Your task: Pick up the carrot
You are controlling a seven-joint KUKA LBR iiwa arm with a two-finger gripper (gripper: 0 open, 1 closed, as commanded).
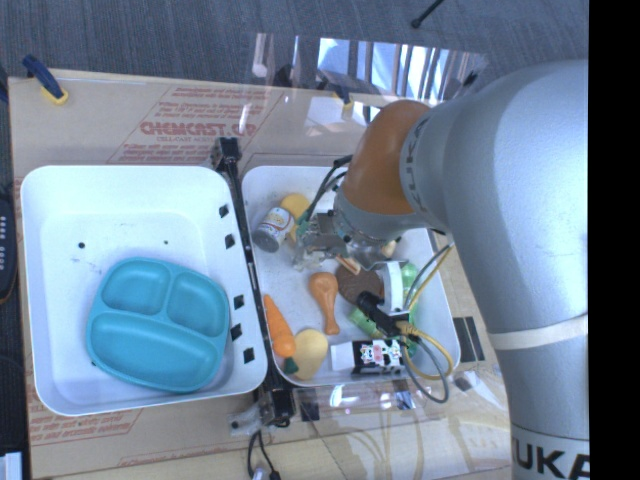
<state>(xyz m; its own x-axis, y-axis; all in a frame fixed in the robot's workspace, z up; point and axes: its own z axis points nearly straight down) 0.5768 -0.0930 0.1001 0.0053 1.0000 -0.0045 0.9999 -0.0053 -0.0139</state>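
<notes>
The orange carrot (279, 327) lies along the left wall of the right bin (442, 320), near its front, with its tip pointing to the back. A yellow lemon-like fruit (311, 349) touches its thick end. My gripper (318, 240) hangs over the middle of the right bin, behind and to the right of the carrot, well apart from it. Its fingers are tangled with the clutter under the wrist.
The right bin also holds a small tin can (271, 228), a yellow piece (295, 206), a chicken drumstick (325, 298), a green item (378, 318) and a black-and-white carton (378, 355). A blue divided plate (158, 323) lies in the left bin (60, 208).
</notes>
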